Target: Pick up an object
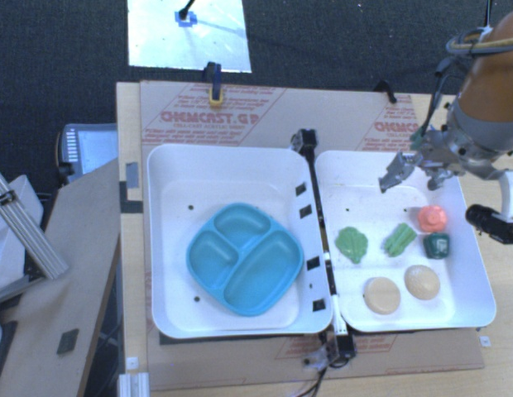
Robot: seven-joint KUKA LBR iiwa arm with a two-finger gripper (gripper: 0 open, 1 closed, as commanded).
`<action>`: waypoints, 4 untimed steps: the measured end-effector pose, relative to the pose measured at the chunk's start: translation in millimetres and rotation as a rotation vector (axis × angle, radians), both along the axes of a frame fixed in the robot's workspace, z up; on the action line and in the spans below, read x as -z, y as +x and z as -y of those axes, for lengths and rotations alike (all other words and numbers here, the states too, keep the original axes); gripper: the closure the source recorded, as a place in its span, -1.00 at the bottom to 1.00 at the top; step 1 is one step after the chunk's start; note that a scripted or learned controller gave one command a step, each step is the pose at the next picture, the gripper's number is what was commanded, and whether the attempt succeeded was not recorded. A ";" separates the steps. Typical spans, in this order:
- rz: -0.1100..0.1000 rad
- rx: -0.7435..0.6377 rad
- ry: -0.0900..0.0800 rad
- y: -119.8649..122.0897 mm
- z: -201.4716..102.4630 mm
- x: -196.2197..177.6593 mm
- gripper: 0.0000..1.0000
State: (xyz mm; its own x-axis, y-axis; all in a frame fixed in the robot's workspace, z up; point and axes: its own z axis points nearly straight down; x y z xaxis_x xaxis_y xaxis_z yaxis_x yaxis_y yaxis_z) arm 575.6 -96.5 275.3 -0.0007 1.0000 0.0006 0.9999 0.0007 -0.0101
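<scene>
In the right bin (356, 180) lie several small items: a green leafy piece (352, 244), a green ridged piece (400, 240), a pink-orange piece (433, 217), a small dark green block (436, 246) and two tan round pieces (382, 295) (422, 282). My gripper (416, 178) hangs over the back of the right bin, above and behind the items. Its fingers (395, 174) are spread apart and open, with nothing between them. The pink-orange piece is the closest item, just below the gripper.
A blue divided plate (244, 257) lies in the left bin (182, 180). A black-clipped divider (313, 222) separates the two bins. The bins rest on a cardboard sheet (240, 114), with a shiny square panel (189, 23) on the floor behind.
</scene>
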 end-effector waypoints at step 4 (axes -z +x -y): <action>0.009 -0.001 0.000 6.1 -5.0 150.0 -1.00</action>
